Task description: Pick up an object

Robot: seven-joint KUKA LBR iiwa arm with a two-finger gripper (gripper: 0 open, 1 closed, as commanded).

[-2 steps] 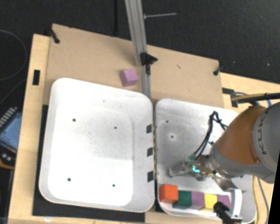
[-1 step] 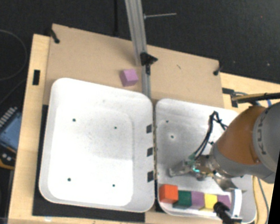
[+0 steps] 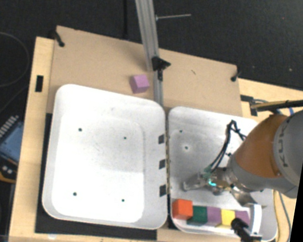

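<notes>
Reaching in from the right, the arm (image 3: 270,153) covers much of the right bin (image 3: 195,134), its orange band hiding the bin's far corner. The gripper (image 3: 198,182) hangs low over the bin floor; its state I cannot tell. Along the near wall sit an orange block (image 3: 183,208), green block (image 3: 199,214), purple block (image 3: 214,215) and yellow block (image 3: 228,218). A lilac cube (image 3: 139,83) lies on the bench behind the left bin (image 3: 102,155).
</notes>
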